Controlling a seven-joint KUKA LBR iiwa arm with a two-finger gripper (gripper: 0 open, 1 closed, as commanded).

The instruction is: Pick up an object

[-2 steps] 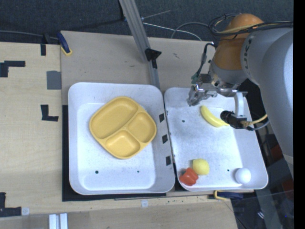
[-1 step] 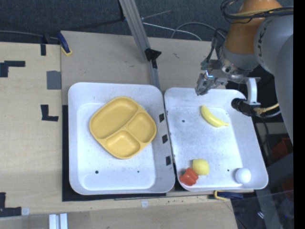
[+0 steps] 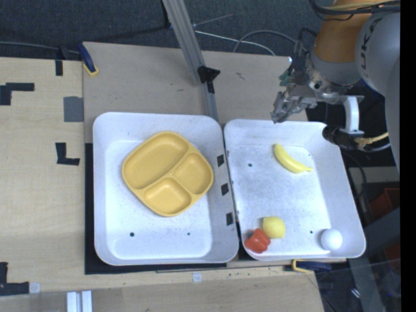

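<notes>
Checking feed from my end: gripper (image 3: 284, 112) hanging above far rim of right bin (image 3: 338, 174), nothing between its fingers as far as I see, can't tell open or shut at this angle. Banana (image 3: 290, 159) lying in that bin, near gripper but apart. Lemon (image 3: 274, 227), red thing (image 3: 258, 241), white ball (image 3: 331, 239) along near edge. Yellow tray (image 3: 168, 173) in left bin (image 3: 107, 194). My read: pick not started, descent and grab all left.
</notes>
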